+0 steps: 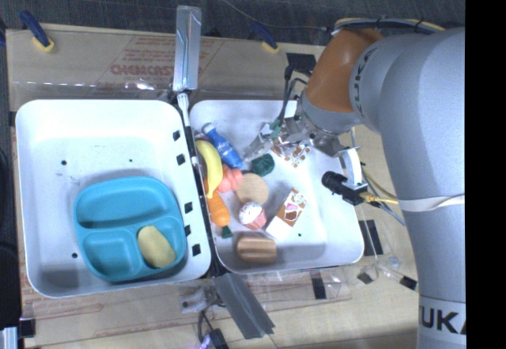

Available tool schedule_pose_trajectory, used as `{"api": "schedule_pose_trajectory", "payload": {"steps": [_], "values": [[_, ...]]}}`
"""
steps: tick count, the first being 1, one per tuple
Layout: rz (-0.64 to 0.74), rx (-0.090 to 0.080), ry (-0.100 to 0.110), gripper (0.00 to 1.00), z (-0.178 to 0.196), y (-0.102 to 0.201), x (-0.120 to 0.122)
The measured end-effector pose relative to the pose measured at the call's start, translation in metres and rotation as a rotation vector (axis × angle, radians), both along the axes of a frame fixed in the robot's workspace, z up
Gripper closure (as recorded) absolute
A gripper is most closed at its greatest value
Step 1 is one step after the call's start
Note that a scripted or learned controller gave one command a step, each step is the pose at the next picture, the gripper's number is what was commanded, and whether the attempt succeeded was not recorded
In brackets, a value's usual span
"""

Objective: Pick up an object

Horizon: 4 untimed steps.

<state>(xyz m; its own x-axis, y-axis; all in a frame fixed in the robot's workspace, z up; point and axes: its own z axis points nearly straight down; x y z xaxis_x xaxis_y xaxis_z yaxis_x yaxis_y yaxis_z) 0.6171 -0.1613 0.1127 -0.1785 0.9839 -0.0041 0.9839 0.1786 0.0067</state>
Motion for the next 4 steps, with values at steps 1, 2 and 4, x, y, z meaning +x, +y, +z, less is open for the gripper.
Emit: {"api": "schedule_pose_trajectory", "payload": {"steps": [1,2,4], "values": [[-0.135,0.001,0.008,0.0,-0.018,0.036,-0.004],[0.115,0.004,0.011,0.0,-0.021,0.02,-0.03],[-0.24,0.005,0.004,1.0,0.081,0.082,0.021]]}}
